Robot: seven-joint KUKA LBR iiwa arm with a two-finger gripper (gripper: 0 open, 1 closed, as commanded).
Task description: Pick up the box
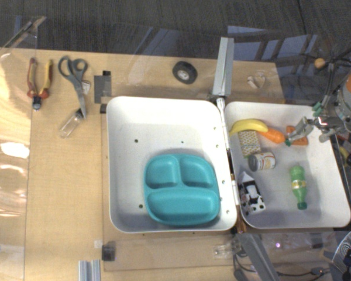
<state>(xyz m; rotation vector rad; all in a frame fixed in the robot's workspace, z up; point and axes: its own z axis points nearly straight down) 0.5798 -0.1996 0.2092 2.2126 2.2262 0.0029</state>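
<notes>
Two white bins sit side by side on my bench [58, 204]. Inside the left bin [128, 127] lies a teal divided tray [181, 189], toward its near edge. The right bin [333, 209] holds the clutter: a banana [249, 125] at the far left corner, an orange carrot-like piece [274, 136] just beside it, a small can on its side [262, 161] below them, a green bottle [298, 185] further right, and the box [251, 195] — small, black and white — lying near the bin's left wall at the near corner, apart from the bottle.

From my remote seat I see the tool [309, 126] at the far right side of the right bin, close to the carrot-like piece and well apart from the box. Its parts are small and tangled with cables (I cannot tell how wide it stands or whether anything is in it).

Beyond the bins on the bench lie pliers [37, 82], scissors [76, 81] and a roll of black tape [185, 72].
</notes>
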